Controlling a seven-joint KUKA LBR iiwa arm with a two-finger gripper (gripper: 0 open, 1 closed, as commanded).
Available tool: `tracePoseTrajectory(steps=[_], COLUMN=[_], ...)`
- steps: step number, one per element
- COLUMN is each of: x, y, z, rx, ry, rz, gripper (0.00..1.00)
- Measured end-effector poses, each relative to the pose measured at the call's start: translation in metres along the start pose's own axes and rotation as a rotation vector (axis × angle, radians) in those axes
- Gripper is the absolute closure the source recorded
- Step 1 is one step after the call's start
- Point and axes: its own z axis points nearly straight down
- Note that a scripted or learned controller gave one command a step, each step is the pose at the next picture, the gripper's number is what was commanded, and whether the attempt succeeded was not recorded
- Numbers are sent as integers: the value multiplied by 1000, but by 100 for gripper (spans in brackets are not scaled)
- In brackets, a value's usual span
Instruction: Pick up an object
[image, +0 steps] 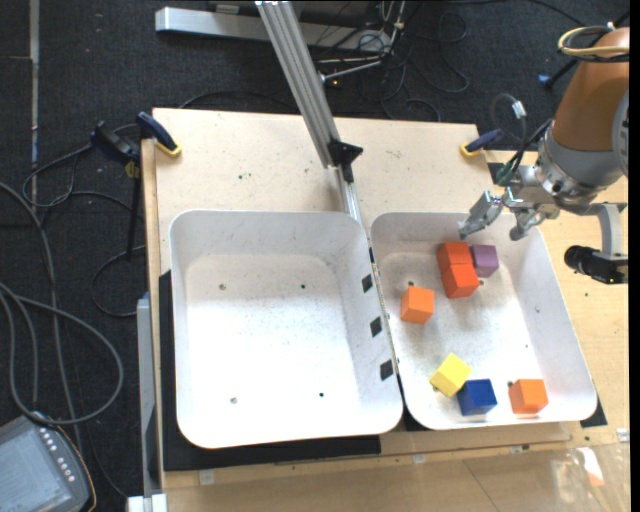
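A: From the overhead camera, where does the two-finger tool (502, 215) sit?

B: Over the far edge of the right-hand shallow white bin (565, 335), its fingers spread wide with nothing between them.

A: And the nearest thing to take?

B: The tall red-orange block (457, 269), just below and slightly left of the tool, with a small purple cube (485, 259) touching its right side. Its long axis runs roughly toward and away from the tool.

A: How does it look?

B: Matte, boxy, probably two cubes' length. I'd judge the purple neighbour may crowd a finger.

A: Others?

B: An orange cube (417, 304), a yellow cube (450, 375) and a blue cube (477, 396) lie farther below the tool.
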Motion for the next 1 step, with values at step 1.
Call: tracePoseTrajectory(steps=[1], x=[0], y=[0], z=[-2], rx=[-3], ry=[-1], rz=[-1], gripper=[0])
